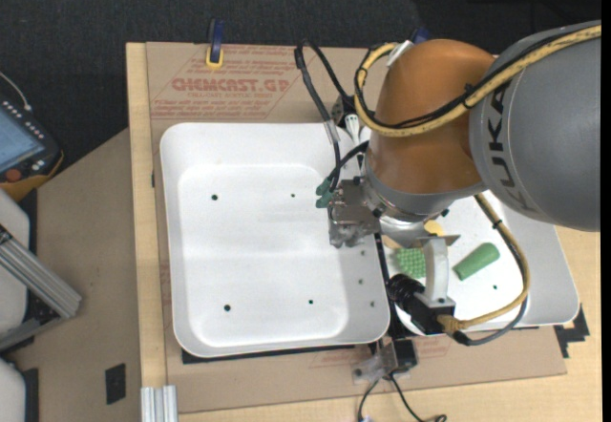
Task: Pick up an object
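My gripper (pixel 345 220) hangs below the orange wrist, over the divide between the two white bins, at the right rim of the left bin (pixel 250 248). The arm hides its fingertips. In the right bin (pixel 535 258) a light green cylinder (pixel 475 261) lies tilted, just right of the gripper mount. A green-and-white patterned object (pixel 412 263) lies to its left, partly under the arm. The arm covers most of the right bin.
The bins rest on a brown cardboard sheet (pixel 229 76) with red print. A blue-and-yellow clamp (pixel 216 45) holds its far edge. Black cables (pixel 320 76) run from behind the bins to the wrist. A small connector (pixel 391 358) sits at the front edge.
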Action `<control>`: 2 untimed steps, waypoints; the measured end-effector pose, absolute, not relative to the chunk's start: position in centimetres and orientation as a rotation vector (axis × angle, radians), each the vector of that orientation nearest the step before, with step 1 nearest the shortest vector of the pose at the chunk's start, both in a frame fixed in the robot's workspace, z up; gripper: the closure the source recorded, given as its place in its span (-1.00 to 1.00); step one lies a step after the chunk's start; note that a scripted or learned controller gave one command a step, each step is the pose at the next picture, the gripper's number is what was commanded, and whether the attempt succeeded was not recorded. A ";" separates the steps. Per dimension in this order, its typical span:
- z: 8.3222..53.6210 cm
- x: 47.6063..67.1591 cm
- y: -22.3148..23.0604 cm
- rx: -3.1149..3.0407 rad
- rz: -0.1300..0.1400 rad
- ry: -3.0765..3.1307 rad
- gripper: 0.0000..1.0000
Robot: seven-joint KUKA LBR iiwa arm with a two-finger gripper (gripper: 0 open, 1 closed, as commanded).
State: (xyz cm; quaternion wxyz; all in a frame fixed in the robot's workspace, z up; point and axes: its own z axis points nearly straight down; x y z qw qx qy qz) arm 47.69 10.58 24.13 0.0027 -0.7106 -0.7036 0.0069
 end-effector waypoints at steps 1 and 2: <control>18.6 47.8 1.4 -2.233 0.015 -2.205 1.00; 24.7 50.4 -4.9 -2.236 -0.005 -2.220 1.00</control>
